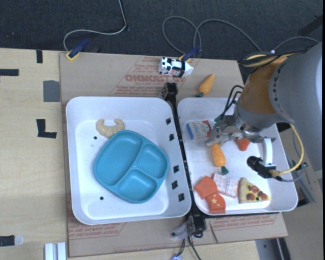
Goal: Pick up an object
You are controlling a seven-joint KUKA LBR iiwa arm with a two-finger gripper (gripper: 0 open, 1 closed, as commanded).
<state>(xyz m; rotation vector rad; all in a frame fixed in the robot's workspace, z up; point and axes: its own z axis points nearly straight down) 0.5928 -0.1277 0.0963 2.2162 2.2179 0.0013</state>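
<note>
My gripper reaches down into the right bin, just above an orange carrot-shaped toy. Its fingers are dark and partly hidden under the wrist. A small packet with red and blue print lies just left of the gripper. A red piece shows at the gripper's right side. Toward the bin's front lie two orange-red blocks, a white card and a pizza slice toy.
The left bin holds a blue divided plate and a beige croissant toy. An orange carrot toy and a black-and-white block lie on the cardboard behind the bins. Cables trail at the back.
</note>
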